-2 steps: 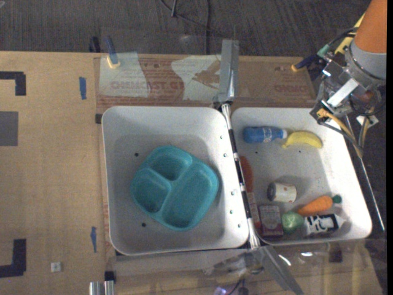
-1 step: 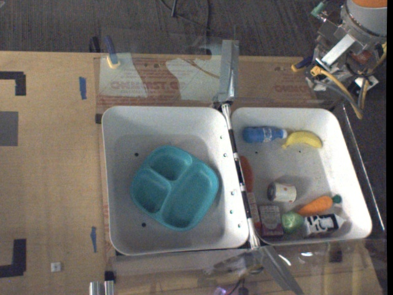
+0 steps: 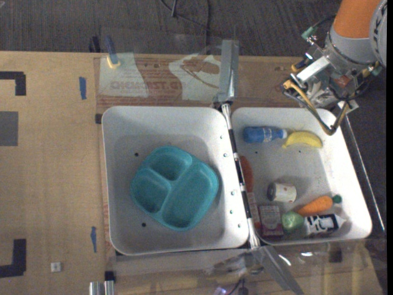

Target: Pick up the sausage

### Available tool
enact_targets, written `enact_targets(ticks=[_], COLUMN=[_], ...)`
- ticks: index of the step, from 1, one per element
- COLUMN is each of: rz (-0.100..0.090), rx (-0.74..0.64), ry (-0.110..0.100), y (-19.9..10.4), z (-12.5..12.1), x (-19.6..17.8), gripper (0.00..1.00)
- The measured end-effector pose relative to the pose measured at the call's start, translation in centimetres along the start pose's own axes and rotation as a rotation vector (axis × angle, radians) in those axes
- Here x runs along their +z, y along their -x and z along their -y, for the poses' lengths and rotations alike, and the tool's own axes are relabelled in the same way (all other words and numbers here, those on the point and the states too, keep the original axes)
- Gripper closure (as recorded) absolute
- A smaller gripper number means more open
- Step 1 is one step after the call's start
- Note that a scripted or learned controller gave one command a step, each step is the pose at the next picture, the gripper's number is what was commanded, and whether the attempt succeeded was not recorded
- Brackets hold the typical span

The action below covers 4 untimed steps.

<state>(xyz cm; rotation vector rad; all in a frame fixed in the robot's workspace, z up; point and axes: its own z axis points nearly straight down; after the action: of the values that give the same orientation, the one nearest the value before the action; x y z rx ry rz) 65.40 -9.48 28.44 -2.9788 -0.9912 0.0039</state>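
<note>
Sausage (image 3: 246, 173) lies in right bin (image 3: 356, 183); gripper (image 3: 319, 94) hovers apart.

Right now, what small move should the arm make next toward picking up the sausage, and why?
Probably carry the gripper down-left across the right bin toward the sausage. The gripper hangs over the bin's far right corner, while the sausage lies against the left wall, apart from the bottle.

Two white bins (image 3: 116, 226), one teal tray (image 3: 175, 188), one bottle (image 3: 263, 134), banana (image 3: 303, 140), sausage (image 3: 246, 173), carrot (image 3: 318, 205).
</note>
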Motion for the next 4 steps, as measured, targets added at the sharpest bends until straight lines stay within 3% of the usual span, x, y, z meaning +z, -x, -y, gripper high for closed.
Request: enact_targets(ticks=[1,2,3,4], rz=[-0.003,-0.001,-0.002,-0.004], rx=[0.267,0.022,0.021,0.342], ry=[0.003,0.001,0.002,0.004], y=[4.0,0.6,0.5,5.1], z=[-5.0,-1.8,-1.8,-6.9], x=[-3.9,-3.7,-4.8,-10.1], gripper=[1.00,1.00,1.00,1.00])
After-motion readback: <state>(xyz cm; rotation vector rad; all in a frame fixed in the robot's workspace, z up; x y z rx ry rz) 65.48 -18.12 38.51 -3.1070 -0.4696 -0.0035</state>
